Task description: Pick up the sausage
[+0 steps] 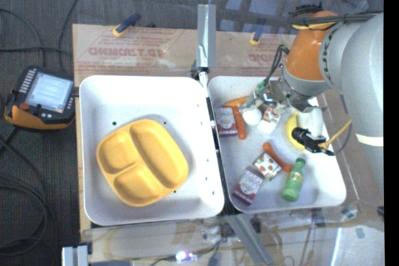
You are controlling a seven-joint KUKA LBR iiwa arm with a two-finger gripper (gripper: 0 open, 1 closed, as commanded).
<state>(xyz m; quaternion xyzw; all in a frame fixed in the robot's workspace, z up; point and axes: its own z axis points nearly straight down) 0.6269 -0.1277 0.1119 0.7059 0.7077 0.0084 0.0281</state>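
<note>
Around the tabletop (143, 50) we see a grey carpet with loose cables, and a teach pendant (42, 98) lies on the floor to the left. Two white bins sit side by side. The left bin (93, 96) holds a yellow divided tray (142, 161). The right bin (333, 187) holds many small items.

The arm comes in from the right, and its gripper (269, 99) is low over the upper part of the right bin, among a cluster of small packages. We cannot tell what state the gripper is in, because the wrist and the clutter cover it.

We take the sausage (240, 123) to be the reddish-brown, rod-shaped item in the upper left of the right bin, just beside a flat red package (225, 122). This is our judgement; a similar orange-red piece (276, 156) lies lower in the bin, near a small carton (266, 166) and a green bottle (293, 179), and it could also be the target.

If we are right, the sausage lies to the left of the gripper and a little lower in the view, near but apart. Its long axis runs almost up and down in the picture, along the wall between the bins. So the coming move is probably a short shift to the left, with the closing direction across that axis. A white round object (250, 116) touches or nearly touches the sausage on the gripper's side, which may disturb the approach.
</note>
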